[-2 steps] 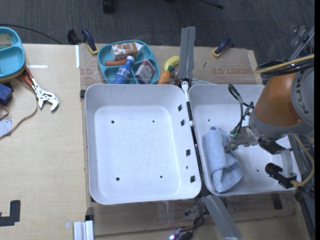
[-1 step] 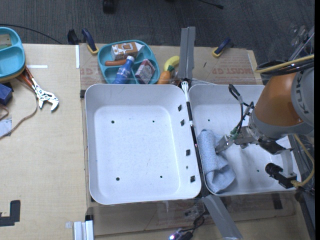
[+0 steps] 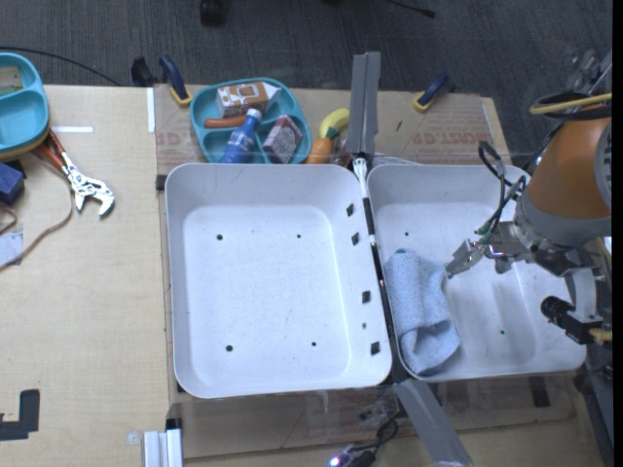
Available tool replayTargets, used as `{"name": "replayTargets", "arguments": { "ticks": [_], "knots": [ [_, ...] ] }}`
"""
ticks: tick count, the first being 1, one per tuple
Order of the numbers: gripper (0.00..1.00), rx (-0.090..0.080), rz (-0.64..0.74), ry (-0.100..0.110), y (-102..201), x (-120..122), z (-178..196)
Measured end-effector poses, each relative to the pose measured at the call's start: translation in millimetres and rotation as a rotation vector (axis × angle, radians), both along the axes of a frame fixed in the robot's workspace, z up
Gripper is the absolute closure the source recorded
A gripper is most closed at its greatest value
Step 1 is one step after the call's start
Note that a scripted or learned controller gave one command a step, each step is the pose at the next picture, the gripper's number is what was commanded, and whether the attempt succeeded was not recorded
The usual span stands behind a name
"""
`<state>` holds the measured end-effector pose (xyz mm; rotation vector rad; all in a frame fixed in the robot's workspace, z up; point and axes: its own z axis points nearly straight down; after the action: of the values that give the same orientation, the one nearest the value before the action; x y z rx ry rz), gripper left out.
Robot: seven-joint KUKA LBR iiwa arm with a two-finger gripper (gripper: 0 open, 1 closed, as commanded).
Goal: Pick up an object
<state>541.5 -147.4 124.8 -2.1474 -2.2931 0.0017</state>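
A light blue-grey cloth [image 3: 421,309] lies crumpled in the right bin [image 3: 516,358], against its left wall and running toward the front edge. My gripper [image 3: 463,261] hangs low over the same bin, just right of the cloth's upper end and pointing left toward it. I see nothing held in it. The arm's orange band [image 3: 574,168] rises over the bin's right side. The left bin [image 3: 190,290] sits alongside, showing its white floor.
Behind the left bin stands a teal tray [image 3: 204,115] with small packets and a bottle, and a banana [image 3: 334,125] lies beside it. A wrench [image 3: 83,188] rests on the wooden bench at left. Blue clamps [image 3: 175,81] grip the back edge.
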Motion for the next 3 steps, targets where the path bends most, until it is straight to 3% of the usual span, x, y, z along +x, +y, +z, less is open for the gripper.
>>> {"name": "replayTargets", "arguments": {
  "ticks": [1, 2, 3],
  "knots": [
    [0.00, 0.000, 0.059, -0.002, 47.1, -26.6, -32.3],
    [1.00, 0.001, 0.056, -0.002, 46.4, -26.1, -23.5],
    [0.00, 0.000, 0.055, -0.002, 45.8, -26.2, -23.3]
  ]
}}
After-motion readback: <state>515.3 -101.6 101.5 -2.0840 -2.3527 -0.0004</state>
